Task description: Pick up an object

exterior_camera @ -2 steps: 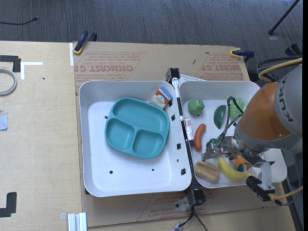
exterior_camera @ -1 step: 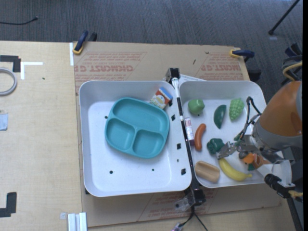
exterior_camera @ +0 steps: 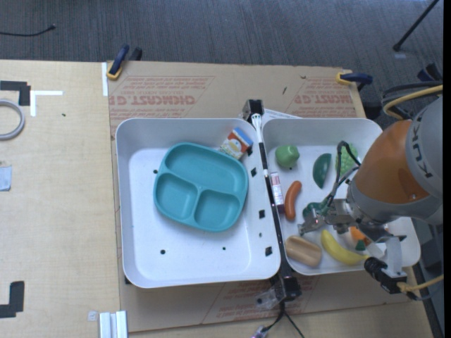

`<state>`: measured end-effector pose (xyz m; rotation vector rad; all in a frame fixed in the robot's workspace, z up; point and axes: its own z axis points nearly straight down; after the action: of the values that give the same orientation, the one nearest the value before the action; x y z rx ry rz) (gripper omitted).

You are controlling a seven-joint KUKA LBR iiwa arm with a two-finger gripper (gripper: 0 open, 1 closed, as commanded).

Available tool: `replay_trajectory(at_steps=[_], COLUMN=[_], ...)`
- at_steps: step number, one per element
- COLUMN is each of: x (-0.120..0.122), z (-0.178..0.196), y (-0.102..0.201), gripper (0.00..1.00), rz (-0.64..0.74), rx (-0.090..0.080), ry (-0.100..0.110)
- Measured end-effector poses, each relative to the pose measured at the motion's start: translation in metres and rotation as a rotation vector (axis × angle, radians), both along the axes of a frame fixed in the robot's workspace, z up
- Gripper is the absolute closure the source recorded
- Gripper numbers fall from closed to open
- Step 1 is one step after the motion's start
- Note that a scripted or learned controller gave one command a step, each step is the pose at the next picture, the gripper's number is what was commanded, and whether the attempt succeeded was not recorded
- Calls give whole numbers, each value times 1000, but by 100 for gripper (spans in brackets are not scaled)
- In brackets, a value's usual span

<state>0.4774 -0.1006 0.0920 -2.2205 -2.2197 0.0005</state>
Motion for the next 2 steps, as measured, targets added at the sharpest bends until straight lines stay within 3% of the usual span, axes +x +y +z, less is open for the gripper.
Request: replay_trajectory(at_steps=[1, 2], x=[13, 68], z=[100, 100], y=[46, 25], gripper=[0, 0], rz=[2, 4], rx=[-2, -2], ry=[-2, -2])
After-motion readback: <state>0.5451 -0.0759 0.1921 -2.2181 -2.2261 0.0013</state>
